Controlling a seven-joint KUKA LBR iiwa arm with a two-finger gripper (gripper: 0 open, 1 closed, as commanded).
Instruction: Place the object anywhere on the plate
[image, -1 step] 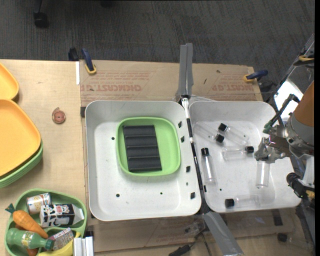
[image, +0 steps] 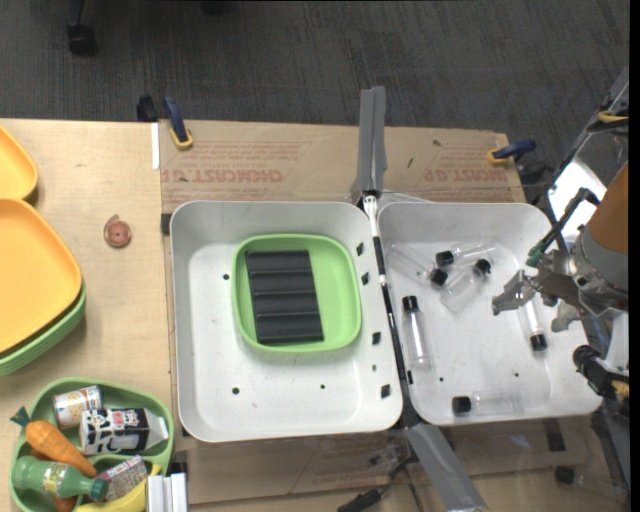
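1. Far left, on a pale wood-look bench top (image: 100, 180), sat stacked smooth orange plates (image: 30, 270) over a green one, w/ a small round reddish disc (image: 118, 233) nearby.
2. Bottom left, a green bowl (image: 160, 425) held toy food: a carrot, a bottle, small cans.
3. The left bin (image: 200, 400), shallow glossy white plastic w/ rounded corners, held a lime-green square plate (image: 345, 300) w/ soft corners. On the plate's middle lay a dark ridged rectangular block (image: 285, 297), matte, w/ four crosswise ribs.
4. Flat brown cardboard (image: 260, 170) w/ red print lay under both bins, held by blue and yellow clamps at the back edge.
5. The right bin (image: 470, 380) held scattered clear plastic tubes w/ black caps (image: 412, 325); several lay loose near the centre & front.
6. The gripper (image: 540, 295), metal-grey, hung over the right bin's right side, near a tube; jaws' state: can't tell.
7. Dark grey carpet (image: 300, 50) ran behind the bench.
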